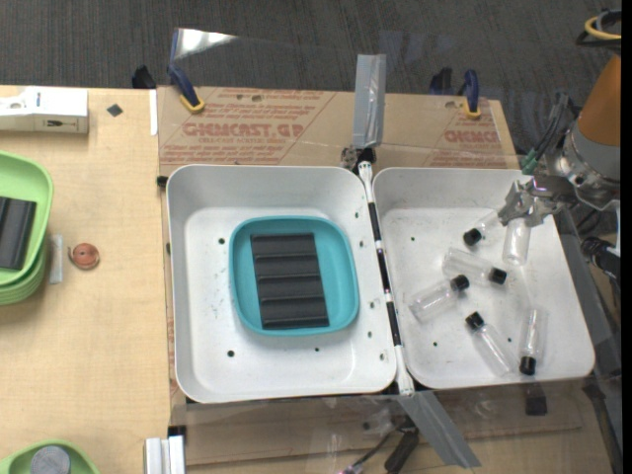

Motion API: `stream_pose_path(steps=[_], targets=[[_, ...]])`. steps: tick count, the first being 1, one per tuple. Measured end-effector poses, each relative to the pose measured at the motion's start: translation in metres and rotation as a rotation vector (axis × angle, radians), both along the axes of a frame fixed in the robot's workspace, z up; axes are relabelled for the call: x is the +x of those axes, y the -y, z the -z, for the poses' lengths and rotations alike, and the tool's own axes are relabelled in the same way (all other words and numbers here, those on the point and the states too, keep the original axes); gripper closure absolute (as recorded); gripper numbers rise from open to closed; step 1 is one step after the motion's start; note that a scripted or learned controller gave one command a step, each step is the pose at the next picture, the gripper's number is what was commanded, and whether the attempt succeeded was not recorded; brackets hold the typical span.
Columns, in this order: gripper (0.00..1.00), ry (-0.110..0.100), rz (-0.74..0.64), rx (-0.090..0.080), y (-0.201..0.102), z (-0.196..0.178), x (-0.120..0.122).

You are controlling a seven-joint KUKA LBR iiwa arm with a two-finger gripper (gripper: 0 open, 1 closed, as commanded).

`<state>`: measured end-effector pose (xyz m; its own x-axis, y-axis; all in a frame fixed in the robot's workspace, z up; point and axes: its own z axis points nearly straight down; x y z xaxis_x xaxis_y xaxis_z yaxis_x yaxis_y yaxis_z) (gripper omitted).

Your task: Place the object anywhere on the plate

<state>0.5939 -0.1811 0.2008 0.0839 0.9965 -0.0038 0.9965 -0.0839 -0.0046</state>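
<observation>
A: Several small clear vials with black caps lie scattered in the right bin [565, 358], and none of them is on the plate yet.

B: Where is the plate?

A: The teal plate [341, 294] sits in the middle of the left bin [193, 294], with a dark ribbed insert [288, 279] on it. No vial lies there.

B: And the claw?

A: The gripper [521, 215] hangs over the far right part of the right bin. One vial [515, 245] is directly under it and seems upright, so perhaps it is lifted, but I cannot tell if the claw is closed on it or only above it.

B: So how much is done?

A: In my judgement, the task is at the beginning: at most the picking is happening. Carrying the vial to the left and releasing it on the plate are left.
</observation>
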Motion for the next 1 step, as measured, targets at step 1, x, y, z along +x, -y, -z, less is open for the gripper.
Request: stream_pose_path(steps=[1], targets=[[1.00, 0.003, -0.103, 0.003, -0.1255, -0.0083, -0.0268]])
